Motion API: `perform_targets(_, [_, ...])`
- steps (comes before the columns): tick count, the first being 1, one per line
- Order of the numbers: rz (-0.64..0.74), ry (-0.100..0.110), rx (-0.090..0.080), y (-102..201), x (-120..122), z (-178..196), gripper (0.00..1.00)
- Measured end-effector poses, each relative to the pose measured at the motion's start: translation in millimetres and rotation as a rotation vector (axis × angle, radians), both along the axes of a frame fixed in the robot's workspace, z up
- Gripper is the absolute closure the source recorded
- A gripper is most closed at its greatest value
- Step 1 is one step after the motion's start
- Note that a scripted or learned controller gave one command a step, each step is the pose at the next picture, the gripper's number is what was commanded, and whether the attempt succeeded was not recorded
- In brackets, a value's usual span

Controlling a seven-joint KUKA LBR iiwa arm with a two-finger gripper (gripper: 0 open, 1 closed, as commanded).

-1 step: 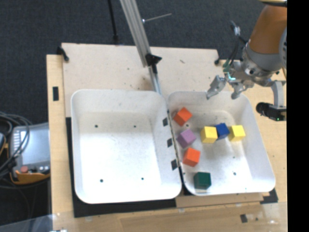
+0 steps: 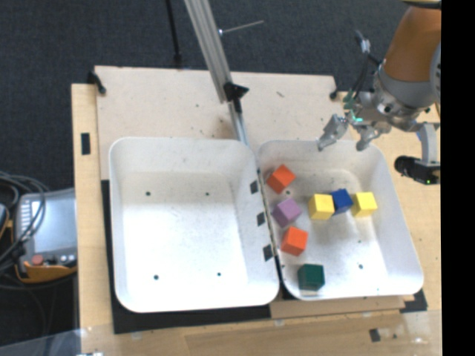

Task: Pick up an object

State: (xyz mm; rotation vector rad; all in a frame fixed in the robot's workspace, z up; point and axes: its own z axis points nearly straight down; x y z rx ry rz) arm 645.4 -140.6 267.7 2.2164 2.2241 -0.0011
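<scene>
My gripper [image 2: 346,137] hangs open above the far edge of the right bin [image 2: 393,199], with nothing between its fingers. Below it in that bin lie several blocks. An orange block [image 2: 280,178] sits at the far left. A purple block [image 2: 286,211] and another orange block [image 2: 295,240] lie along the left wall. A yellow block [image 2: 321,205], a blue block [image 2: 341,199] and a second yellow block [image 2: 364,203] form a row in the middle. A dark green block [image 2: 311,277] rests at the near edge.
The left bin [image 2: 119,199] adjoins the right one. A slanted aluminium post [image 2: 211,47] rises from the bench behind the bins. A grey box with cables [image 2: 44,228] stands off the bench's left side.
</scene>
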Motion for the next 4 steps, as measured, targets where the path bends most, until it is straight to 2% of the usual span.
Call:
perform_targets(1, [-0.004, 0.005, 0.000, -3, -9, -58, 0.00])
perform_targets(3, [-0.006, 0.004, 0.000, 1, -16, -146, 0.00])
perform_targets(4, [-0.012, -0.005, 0.000, 0, -14, -131, 1.00])
